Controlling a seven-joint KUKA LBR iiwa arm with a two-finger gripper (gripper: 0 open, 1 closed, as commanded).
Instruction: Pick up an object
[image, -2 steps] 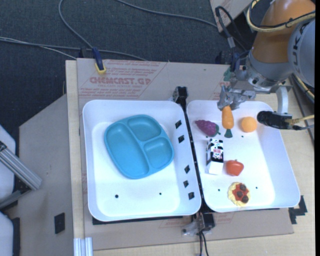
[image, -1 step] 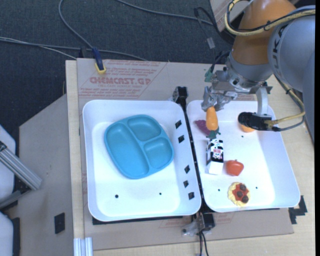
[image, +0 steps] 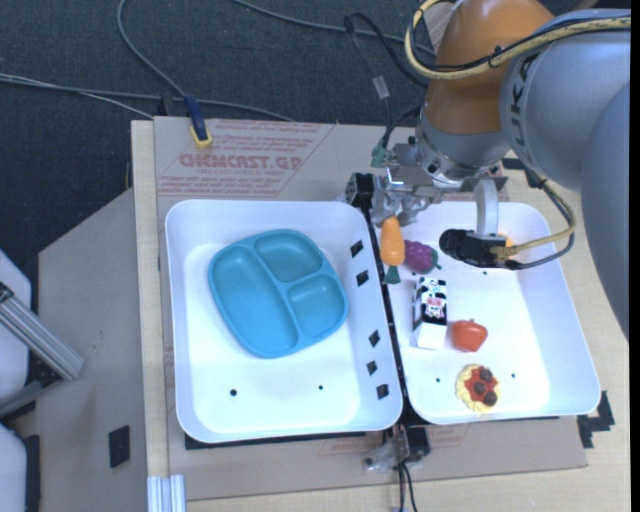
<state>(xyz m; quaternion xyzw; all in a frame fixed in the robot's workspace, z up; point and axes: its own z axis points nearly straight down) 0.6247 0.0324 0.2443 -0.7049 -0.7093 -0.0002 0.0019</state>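
Note:
My gripper (image: 400, 203) hangs over the far left corner of the right bin (image: 545, 330). Just below it an orange carrot (image: 392, 241) stands on end near the wall between the bins, its top close to the gripper. I cannot tell whether the carrot is touched or held. A purple piece (image: 421, 256) lies right beside the carrot. Nearer the front lie a black-and-white cow-patterned carton (image: 431, 310), a red tomato (image: 469, 334) and a small yellow pizza-like piece with dark toppings (image: 478, 386).
The left bin (image: 190, 330) holds a blue divided plate (image: 277, 291) in its middle. A cardboard sheet (image: 250, 155) lies under both bins. The grey arm (image: 570, 90) reaches in from the upper right over the right bin's far edge.

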